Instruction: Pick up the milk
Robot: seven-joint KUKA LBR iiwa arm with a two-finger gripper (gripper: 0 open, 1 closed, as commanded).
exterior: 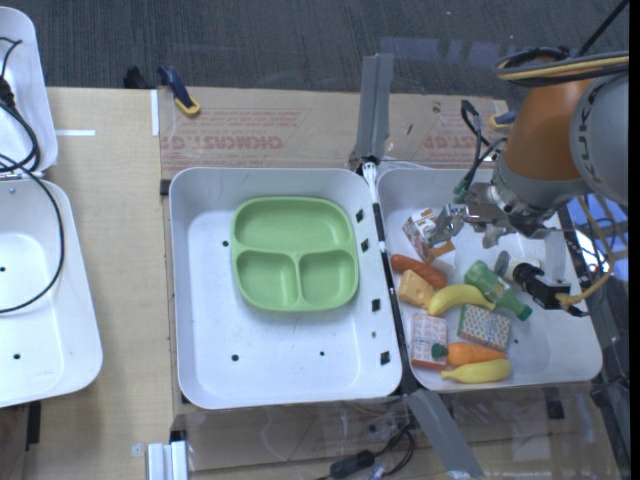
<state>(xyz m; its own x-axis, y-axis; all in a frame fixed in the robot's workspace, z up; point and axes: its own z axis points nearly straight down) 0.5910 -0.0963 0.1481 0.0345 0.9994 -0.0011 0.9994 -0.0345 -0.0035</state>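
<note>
The milk (425, 234) is a small white carton with red-brown print, lying tilted at the upper left of the right bin (570, 363), close to the divider. My gripper (462, 220) hangs from the orange-banded wrist, right beside the carton's right edge and low over the bin. The view does not show whether it touches the carton. The arm's body hides the bin's upper right part.
Below the milk lie an orange sausage (418, 266), an orange wedge (413, 288), a banana (462, 298), a green bottle (497, 288), a patterned box (485, 325), a pink carton (430, 340) and a carrot (472, 353). A green divided plate (296, 253) sits in the left bin (200, 348).
</note>
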